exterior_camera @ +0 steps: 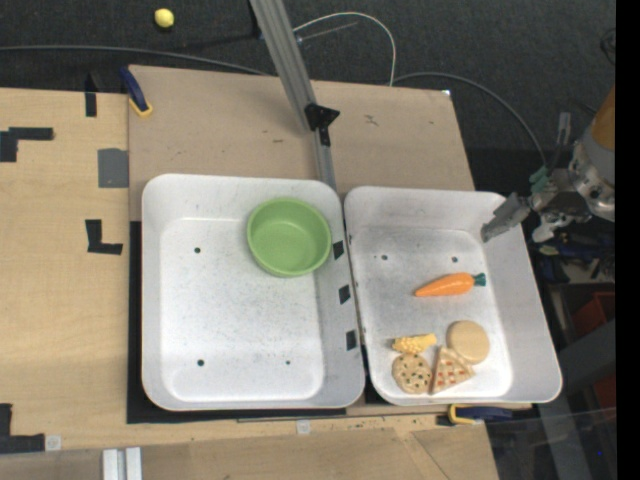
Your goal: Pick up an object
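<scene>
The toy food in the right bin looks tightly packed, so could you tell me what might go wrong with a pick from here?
1. The cookie, pizza slice, corn and round biscuit crowd together; fingers may push neighbours or grab two.
2. The carrot lies apart but looks rounded, so it may roll away.
3. The gripper sits near the right bin rim, risking a clip.

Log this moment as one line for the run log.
phase: approach | gripper: over right bin's upper right rim, holding nothing seen | right bin: carrot, cookie, pizza slice | left bin: green bowl
</scene>
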`<action>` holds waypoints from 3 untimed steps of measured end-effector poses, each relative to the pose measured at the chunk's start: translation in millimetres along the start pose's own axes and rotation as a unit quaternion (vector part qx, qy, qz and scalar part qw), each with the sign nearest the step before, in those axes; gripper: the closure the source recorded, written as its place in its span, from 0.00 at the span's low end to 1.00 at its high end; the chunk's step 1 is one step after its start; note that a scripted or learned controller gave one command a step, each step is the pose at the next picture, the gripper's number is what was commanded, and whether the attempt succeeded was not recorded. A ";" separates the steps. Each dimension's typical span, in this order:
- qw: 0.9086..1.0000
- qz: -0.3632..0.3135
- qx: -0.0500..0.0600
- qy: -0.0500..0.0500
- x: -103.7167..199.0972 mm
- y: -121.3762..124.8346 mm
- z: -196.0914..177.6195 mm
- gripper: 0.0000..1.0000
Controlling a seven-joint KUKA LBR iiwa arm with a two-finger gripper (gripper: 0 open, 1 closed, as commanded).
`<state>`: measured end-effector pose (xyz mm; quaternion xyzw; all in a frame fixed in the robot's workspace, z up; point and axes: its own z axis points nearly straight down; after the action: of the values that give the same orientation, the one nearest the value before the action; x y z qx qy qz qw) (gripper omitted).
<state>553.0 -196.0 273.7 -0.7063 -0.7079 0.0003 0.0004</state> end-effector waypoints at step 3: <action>1.000 0.001 0.003 0.000 -5.0 -10.0 103.1 0.00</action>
<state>542.8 -201.0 170.6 -0.7070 -0.7072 0.0023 0.0031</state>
